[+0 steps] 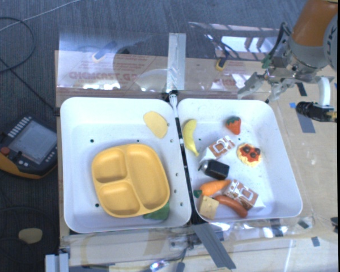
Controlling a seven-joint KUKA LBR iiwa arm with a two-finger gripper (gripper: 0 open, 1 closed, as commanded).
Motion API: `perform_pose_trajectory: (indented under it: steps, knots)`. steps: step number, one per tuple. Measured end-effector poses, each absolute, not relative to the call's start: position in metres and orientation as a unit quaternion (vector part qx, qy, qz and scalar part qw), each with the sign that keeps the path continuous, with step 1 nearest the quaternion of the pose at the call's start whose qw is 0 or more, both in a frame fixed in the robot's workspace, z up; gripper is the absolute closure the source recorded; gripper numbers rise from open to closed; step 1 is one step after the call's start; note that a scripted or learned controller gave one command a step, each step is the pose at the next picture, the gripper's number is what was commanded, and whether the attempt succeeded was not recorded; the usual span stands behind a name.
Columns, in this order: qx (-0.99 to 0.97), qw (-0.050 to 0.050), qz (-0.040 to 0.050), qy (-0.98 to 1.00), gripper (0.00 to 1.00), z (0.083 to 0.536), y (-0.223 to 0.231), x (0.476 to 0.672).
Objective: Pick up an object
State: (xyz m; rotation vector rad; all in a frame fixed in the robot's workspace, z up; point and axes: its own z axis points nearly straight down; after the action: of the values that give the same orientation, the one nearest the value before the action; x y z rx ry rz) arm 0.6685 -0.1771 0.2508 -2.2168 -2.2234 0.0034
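**A:** Where is the arm (pixel 314 21), and what is the gripper (pixel 266 89) doing?

**B:** It hangs over the top right corner of the right bin (pixel 283 152), above the rim. Its two fingers (pixel 250 86) are spread apart and pinch nothing.

**A:** Start with the biggest things, then.

**B:** The left bin (pixel 73 152) lies well to the gripper's left. In it sits a yellow divided plate (pixel 130 180), far down and left of the gripper, with a pale yellow chip (pixel 156 123) above it.

**A:** And the pickable things?

**B:** All below the gripper, in the right bin. A banana (pixel 190 136) lies down and left by the divider. A carrot (pixel 214 187) and a sausage (pixel 232 206) lie farther down. A black block (pixel 215 168) sits between. A small pizza (pixel 250 153) is almost straight below, and a strawberry (pixel 233 124) is nearest, just down and left.
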Motion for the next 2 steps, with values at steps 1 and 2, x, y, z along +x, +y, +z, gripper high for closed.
perform_pose_trajectory:
  steps: [1, 2]
  knots:
    - [-0.668, -0.001, 0.0024, -0.744, 0.0, 0.28, -0.154, 0.669]
    - [-0.699, 0.001, 0.002, -0.715, 0.0, 0.142, -0.129, 0.635]
